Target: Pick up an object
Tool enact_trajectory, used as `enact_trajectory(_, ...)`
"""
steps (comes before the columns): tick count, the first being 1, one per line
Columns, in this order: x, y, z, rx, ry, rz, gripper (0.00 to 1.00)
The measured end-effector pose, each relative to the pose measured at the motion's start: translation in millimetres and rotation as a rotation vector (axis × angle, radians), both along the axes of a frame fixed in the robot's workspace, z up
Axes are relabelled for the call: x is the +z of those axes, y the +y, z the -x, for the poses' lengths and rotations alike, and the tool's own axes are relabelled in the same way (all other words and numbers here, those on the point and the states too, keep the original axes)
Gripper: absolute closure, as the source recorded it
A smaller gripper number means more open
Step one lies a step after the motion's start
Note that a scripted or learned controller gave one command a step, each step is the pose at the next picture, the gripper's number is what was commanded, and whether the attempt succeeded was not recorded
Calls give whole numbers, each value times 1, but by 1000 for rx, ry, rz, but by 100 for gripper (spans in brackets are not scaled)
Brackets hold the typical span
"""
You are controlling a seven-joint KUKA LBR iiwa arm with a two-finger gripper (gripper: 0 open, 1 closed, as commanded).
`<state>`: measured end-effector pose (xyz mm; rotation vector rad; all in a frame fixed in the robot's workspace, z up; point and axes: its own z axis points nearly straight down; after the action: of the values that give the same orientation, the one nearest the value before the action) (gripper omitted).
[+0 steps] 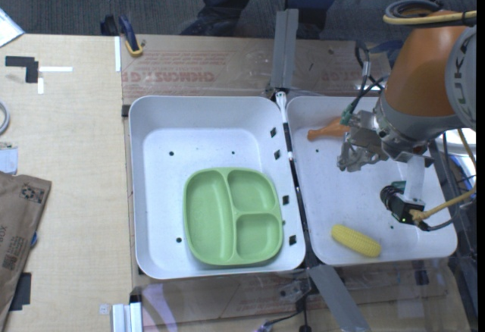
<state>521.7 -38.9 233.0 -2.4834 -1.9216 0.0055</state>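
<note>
Right bin: the gripper hangs over the back half, wrist bent down from the right. A carrot lies just behind it, long axis pointing left and slightly forward; the corn cob lies well forward. Finger state: cannot tell.

One fixed camera hangs above the bench, looking down at a slant on both white bins, the left bin and right bin, with floor beyond the far edge.
</note>
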Motion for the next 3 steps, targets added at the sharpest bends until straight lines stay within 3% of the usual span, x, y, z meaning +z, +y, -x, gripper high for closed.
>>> enact_trajectory(1, -19, 30, -1, -136, 2, 0, 100)
enact_trajectory(2, 39, -9, 43, 211, -1, 0, 100)
enact_trajectory(3, 31, -39, -81, 440, -2, 0, 100)
